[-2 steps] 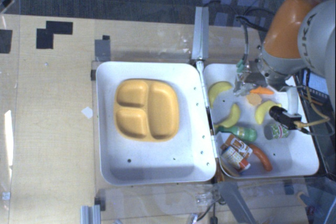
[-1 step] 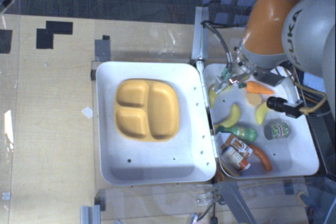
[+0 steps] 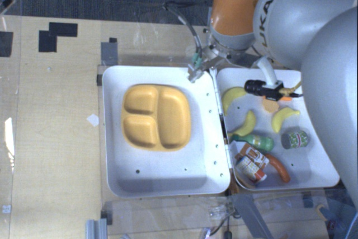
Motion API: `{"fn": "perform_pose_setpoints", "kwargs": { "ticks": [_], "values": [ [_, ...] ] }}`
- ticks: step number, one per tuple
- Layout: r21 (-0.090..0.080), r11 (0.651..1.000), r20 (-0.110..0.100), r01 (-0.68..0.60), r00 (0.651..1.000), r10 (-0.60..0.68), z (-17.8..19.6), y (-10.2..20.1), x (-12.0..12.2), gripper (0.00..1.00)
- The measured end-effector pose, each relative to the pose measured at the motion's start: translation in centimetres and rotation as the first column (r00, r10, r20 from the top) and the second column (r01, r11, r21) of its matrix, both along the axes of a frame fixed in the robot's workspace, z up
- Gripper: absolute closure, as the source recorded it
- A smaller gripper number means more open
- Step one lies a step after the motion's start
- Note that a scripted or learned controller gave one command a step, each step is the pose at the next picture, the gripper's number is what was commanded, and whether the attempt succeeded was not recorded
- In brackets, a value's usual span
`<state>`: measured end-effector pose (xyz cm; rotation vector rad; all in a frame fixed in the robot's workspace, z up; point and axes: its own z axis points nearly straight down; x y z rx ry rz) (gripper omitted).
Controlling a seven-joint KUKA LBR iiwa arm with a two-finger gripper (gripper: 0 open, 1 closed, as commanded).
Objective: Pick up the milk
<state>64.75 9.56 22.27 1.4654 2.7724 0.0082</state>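
The gripper (image 3: 197,69) hangs over the far end of the wall shared by the 2 bins, at the 12 o'clock edge of both. Its tip is small and blurred against the rim, so I cannot tell whether it is apart or together, and nothing shows held in it.

The milk (image 3: 251,164), a red-and-white carton, lies on its side in the right bin (image 3: 316,162), in that bin's 7 o'clock corner against the shared wall. From the gripper it sits at about 5 o'clock, well apart, at the opposite end of the wall.

Between the two, a green bottle (image 3: 256,141) lies just beside the carton at its 12 o'clock, and 2 banana pieces (image 3: 234,97) (image 3: 246,121) lie farther up. An orange-red sausage (image 3: 278,168) lies against the carton at its 3 o'clock. A green can (image 3: 295,139) stands at the carton's 2 o'clock, with a 3rd banana piece (image 3: 285,116) above it.

The left bin (image 3: 112,120) holds a yellow divided tray (image 3: 156,116), at 7 o'clock from the gripper.
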Motion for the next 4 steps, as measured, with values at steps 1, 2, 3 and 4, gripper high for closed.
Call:
{"fn": "perform_pose_setpoints", "kwargs": {
  "ticks": [1, 2, 3, 4],
  "values": [
    [0.0, 0.971, -0.004, 0.24, 0.971, -0.24, -6.0, 2.7, -2.2, 1.0],
    [0.001, 0.997, -0.003, 0.073, 0.997, -0.073, -2.1, 11.1, -6.6, 1.0],
    [0.0, 0.981, -0.001, -0.195, 0.981, 0.195, -2.0, 13.2, -6.9, 1.0],
    [-0.001, 0.972, -0.001, -0.236, 0.972, 0.236, -2.5, 13.6, -6.7, 1.0]
  ]
}}
